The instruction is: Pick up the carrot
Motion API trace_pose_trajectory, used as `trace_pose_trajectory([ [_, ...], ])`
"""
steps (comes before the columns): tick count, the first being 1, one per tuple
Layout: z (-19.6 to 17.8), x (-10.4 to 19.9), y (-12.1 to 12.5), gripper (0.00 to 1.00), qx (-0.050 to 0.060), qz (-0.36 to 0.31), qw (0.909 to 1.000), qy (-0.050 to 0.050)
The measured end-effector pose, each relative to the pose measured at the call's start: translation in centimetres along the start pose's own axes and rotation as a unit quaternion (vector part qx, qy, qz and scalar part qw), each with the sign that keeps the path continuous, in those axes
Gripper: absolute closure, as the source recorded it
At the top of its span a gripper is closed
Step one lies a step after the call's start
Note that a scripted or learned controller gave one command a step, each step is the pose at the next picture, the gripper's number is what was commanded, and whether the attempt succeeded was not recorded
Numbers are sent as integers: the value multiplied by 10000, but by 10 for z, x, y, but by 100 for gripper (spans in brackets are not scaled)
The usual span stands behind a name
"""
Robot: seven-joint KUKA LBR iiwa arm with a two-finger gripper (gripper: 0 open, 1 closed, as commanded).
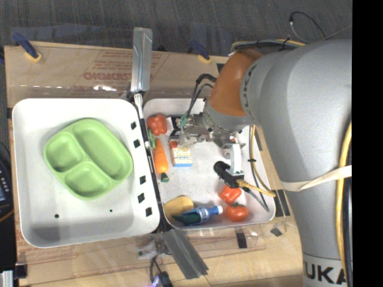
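Two white bins on the desk — carrot [161, 158] lies by the right bin's [263, 211] left wall, tool [187, 137] just beside it — fingers' state, can't tell.

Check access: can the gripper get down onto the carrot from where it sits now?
Probably yes, but tight. The carrot lies exposed from above, with nothing on it. It runs along the right bin's left wall, which may crowd one finger. The gripper hovers just right of it, over a small carton.

The arm [311, 124] is bulky, smooth grey. An orange band [230, 91] rings it at ten o'clock. Black cables [194, 100] trail beside the band.
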State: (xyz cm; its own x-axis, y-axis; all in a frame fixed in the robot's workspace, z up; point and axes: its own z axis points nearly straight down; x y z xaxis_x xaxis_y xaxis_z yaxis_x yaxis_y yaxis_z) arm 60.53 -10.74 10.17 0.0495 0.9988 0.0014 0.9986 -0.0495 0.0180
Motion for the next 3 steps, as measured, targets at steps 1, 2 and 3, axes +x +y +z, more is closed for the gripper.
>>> trace_pose_trajectory([
  [1, -118, -27, 53, 100, 83, 821, 9966, -15],
  [2, -100, -30, 10, 100, 120, 1263, 9919, -20],
  [3, -179, 11, 35, 100, 96, 3840, 9233, -42],
])
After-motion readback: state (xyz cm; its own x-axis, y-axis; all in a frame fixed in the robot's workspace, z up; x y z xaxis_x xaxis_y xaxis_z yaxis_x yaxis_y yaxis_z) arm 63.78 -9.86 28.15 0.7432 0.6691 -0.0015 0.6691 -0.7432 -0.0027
